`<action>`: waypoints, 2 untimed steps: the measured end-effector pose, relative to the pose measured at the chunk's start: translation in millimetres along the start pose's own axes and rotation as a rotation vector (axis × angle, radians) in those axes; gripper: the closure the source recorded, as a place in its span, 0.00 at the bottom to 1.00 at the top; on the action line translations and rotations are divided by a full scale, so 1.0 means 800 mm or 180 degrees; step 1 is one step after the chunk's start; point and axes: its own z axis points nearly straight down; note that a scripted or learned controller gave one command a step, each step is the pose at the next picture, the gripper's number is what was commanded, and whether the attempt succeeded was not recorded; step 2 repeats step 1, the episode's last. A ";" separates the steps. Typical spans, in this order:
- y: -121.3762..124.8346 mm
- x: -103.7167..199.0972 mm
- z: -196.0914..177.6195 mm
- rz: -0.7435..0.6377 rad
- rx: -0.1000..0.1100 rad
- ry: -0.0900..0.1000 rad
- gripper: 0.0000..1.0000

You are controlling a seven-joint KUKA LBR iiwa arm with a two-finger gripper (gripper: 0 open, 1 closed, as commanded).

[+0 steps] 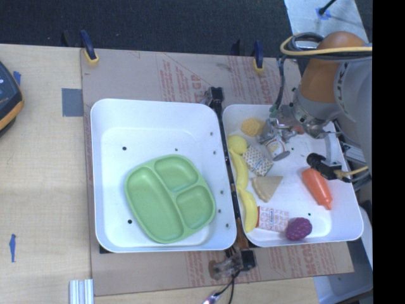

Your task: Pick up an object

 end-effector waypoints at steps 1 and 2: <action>-0.027 0.063 -0.113 0.0010 -0.0012 0.0006 1.00; -0.027 0.063 -0.113 0.0010 -0.0012 0.0006 1.00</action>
